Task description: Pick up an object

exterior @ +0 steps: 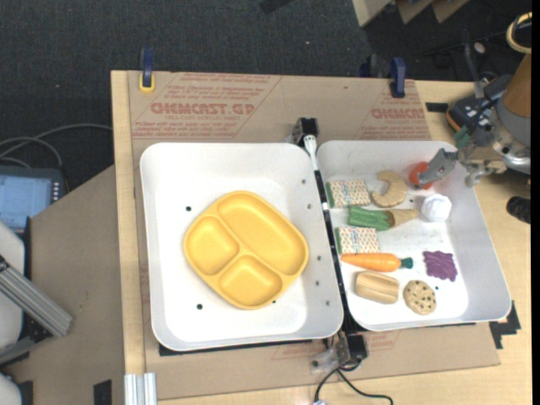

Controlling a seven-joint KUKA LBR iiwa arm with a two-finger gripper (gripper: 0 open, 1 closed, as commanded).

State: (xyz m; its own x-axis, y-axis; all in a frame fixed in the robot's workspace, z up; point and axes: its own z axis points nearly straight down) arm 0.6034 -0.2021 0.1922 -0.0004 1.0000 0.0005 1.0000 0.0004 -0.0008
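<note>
The gripper (440, 165) hangs over the right bin's (485, 251) far right corner, beside a small red piece (418, 173); whether it grips anything cannot be told. Nearer the camera, the carrot (371, 261) lies on the bin floor, long axis left to right, green tip pointing right. A yellow divided plate (245, 247) sits in the left bin (169, 192).
</note>
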